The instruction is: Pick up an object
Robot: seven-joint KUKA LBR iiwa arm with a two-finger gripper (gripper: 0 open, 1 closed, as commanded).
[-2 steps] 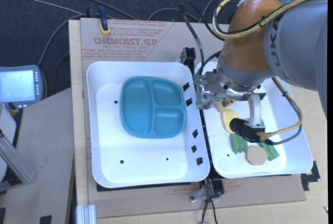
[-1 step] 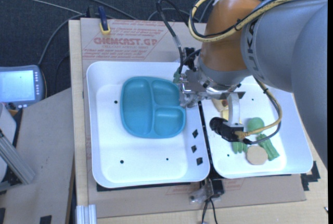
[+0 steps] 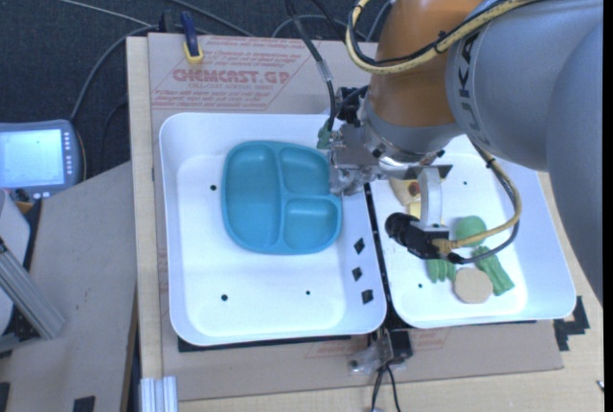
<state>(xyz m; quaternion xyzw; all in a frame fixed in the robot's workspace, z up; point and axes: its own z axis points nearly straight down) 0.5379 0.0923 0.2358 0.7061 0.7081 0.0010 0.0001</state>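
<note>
Board (image 3: 278,56) w/ "CHEMCAST GP"; gripper (image 3: 345,172) by blue tray (image 3: 273,204).

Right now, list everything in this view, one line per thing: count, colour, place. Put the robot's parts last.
shallow plastic bins: two, white, side by side on the board
divided plastic plate: one, turquoise blue, left bin, back right part
green plastic pieces: cluster, count unclear, green, right bin, front middle
round flat disc: one, tan, right bin, against the green pieces' near side
flat board with red lettering: one, brown, under both bins
clamp: one, blue and yellow, board's back left edge
screen pendant: one, grey, left of the bench
robot arm: one, grey with orange band, reaching from the right
gripper: one, metal, over the seam between the bins
</note>
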